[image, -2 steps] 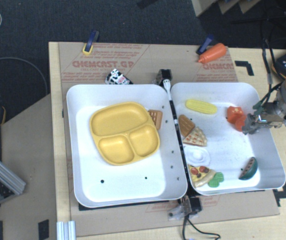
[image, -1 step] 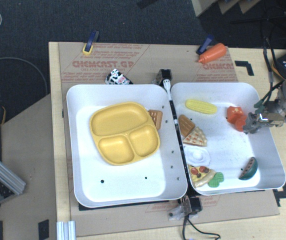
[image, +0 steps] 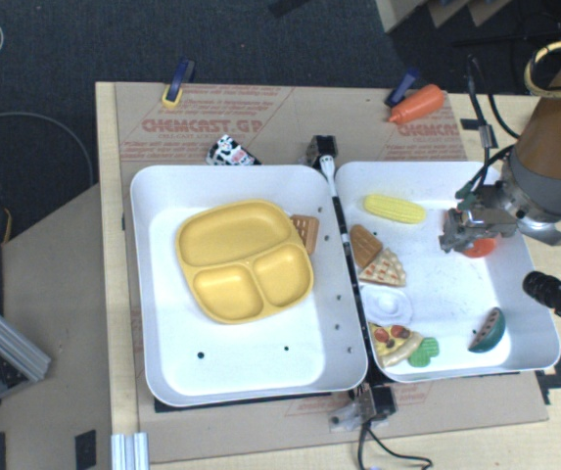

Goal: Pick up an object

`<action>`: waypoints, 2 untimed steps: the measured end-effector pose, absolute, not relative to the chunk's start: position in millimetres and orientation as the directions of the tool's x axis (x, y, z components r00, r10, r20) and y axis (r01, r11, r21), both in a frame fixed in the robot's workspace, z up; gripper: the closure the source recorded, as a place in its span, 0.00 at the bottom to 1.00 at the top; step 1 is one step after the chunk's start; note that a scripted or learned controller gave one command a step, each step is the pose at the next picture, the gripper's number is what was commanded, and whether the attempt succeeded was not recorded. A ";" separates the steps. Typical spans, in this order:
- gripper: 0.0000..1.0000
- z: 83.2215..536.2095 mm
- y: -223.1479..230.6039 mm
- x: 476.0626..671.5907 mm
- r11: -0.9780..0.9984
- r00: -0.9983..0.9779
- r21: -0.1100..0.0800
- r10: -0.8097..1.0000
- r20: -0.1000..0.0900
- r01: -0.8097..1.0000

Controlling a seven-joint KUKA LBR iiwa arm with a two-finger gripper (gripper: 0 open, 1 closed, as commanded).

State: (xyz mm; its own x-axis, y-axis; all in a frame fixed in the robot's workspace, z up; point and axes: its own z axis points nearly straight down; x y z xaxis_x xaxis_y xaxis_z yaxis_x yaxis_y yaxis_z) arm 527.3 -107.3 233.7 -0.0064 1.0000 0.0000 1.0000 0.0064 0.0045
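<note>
My gripper (image: 468,235) hangs over the right bin (image: 515,360), near its right side, directly above a red-orange object (image: 480,249) that peeks out under it. The right bin also holds a yellow corn cob (image: 394,208), a brown waffle-like wedge (image: 376,262), a white piece (image: 390,307), a pizza slice with a green bit (image: 403,345) and a watermelon slice (image: 488,329). The gripper's body hides whether anything sits between its fingers.
The left bin (image: 163,341) holds a yellow three-compartment plate (image: 243,260) and a small brown piece (image: 305,229) by its right edge. On the bench behind the bins lie an orange carrot toy (image: 417,104), a black-and-white toy (image: 229,151) and clamps.
</note>
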 end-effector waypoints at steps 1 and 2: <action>1.00 220.4 -51.8 536.7 0.006 -0.006 -0.003 1.000 0.003 1.000; 1.00 214.7 -5.4 556.9 0.006 -0.006 0.003 1.000 0.001 1.000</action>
